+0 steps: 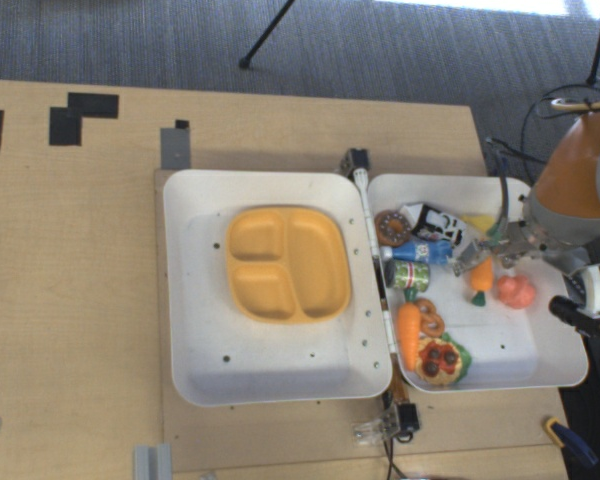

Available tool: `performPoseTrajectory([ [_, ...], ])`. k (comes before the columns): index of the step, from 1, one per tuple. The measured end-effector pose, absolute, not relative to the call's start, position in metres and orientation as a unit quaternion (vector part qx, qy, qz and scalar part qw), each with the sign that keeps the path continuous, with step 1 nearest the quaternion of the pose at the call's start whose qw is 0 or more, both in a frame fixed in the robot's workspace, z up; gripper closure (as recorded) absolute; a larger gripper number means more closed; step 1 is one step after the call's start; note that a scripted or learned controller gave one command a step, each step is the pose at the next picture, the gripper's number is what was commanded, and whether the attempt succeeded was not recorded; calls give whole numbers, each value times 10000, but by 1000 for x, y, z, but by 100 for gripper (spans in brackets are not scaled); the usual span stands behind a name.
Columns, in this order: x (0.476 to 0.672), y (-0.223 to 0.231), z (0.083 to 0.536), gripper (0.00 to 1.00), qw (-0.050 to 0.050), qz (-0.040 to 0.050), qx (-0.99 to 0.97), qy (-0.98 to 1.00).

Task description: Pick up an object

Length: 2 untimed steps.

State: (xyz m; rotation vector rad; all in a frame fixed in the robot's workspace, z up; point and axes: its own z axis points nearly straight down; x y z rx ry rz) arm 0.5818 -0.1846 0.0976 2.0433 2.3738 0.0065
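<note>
My gripper point(490, 257) reaches in from the right and hangs over the right bin point(555, 363), in its upper right part. Its two grey fingers point(469, 260) stand apart, so it is open. A small orange toy with a green tip point(480, 282) lies just below, its top end close to the gap between the fingers. A pink-red round toy point(516, 292) lies just to the right of it. The arm's orange band point(578, 173) is at the right edge.
The right bin also holds a donut point(390, 227), a black-and-white toy point(435, 222), a blue bottle point(420, 252), a green can point(407, 275), a carrot point(408, 334), a pretzel point(431, 318) and a pizza slice point(442, 359). A yellow divided plate point(285, 264) lies in the left bin point(195, 368).
</note>
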Motion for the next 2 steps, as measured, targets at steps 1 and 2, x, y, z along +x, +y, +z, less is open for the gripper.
performPoseTrajectory([
  [1, 583, -184, 109, 100, 62, 31, 6514, 7587],
  [2, 583, -184, 108, 0, 61, 30, 6514, 7587],
])
